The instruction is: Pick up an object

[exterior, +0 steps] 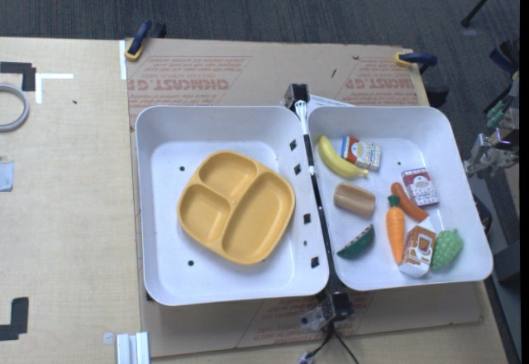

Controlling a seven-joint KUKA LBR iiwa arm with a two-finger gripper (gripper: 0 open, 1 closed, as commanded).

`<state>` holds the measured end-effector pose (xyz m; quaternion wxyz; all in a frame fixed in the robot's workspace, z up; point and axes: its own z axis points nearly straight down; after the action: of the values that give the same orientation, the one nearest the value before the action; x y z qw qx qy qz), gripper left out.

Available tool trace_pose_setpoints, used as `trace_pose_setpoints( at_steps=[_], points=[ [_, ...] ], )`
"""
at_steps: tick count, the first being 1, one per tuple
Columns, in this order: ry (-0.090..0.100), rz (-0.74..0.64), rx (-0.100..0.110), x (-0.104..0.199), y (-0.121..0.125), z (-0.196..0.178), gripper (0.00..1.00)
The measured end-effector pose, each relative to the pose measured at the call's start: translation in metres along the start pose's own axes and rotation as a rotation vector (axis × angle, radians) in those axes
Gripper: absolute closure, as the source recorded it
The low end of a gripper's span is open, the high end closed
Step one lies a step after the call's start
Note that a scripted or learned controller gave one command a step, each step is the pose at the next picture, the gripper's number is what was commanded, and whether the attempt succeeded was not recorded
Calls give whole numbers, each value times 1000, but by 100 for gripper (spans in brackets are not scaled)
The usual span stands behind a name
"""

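Note:
The right bin (463,164) holds several toy foods. A yellow banana (333,158) lies at its back left beside a small red, white and blue carton (362,153). A brown cylinder (355,201) rests near the middle, and a watermelon slice (357,242) lies in front of it. An orange carrot (396,227) lies beside a red sausage (410,202) and a small red and white box (419,185). At the front right an orange and white carton (417,251) sits against a green bumpy fruit (448,248).
The left bin (157,189) holds a yellow three-part plate (236,207). Both bins sit on cardboard (198,77) held by blue and yellow clamps (140,36). Metal hardware (492,147) stands just past the right bin's right wall.

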<state>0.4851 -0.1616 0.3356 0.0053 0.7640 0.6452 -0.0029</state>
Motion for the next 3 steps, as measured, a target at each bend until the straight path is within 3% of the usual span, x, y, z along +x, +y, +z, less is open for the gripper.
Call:
trace_pose_setpoints(
  at_steps=[3],
  points=[
    [-5,-10,-2,-1,3,-28,100]
  ],
)
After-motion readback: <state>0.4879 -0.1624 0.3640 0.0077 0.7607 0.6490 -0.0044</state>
